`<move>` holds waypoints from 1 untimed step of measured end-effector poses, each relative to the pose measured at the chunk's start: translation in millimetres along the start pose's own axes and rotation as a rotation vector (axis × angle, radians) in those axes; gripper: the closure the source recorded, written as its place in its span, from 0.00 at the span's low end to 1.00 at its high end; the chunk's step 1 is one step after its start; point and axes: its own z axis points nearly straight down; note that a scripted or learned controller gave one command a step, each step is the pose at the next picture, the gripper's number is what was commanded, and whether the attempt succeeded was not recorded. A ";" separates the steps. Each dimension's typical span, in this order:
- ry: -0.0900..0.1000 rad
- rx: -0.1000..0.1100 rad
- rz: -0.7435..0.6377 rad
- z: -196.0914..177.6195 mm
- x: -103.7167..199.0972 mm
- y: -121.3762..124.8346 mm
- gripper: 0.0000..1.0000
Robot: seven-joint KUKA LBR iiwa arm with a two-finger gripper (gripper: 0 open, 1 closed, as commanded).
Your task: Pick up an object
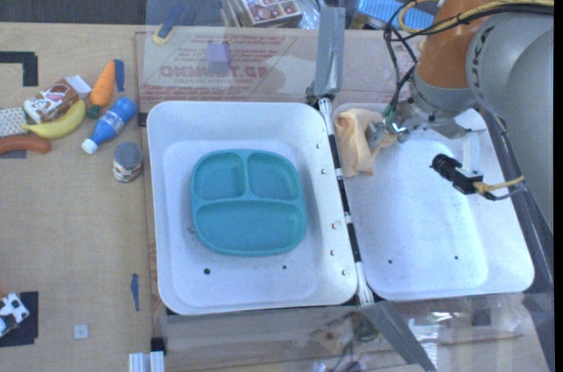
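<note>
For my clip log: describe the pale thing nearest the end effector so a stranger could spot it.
Look at the right-hand white bin. In its far left corner, by the divider, sits a tan lump beside the end effector. It is soft-looking and beige, unlike the flat teal plate next door.

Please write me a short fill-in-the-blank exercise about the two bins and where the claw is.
1. In the view, the teal plate lies in the ___ bin.
2. The plate has ___ compartments.
3. The claw is over the ___ bin, near a tan lump.

Missing words: left; three; right.
</note>
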 end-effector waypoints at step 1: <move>0.001 -0.006 -0.001 -11.7 1.1 2.0 1.00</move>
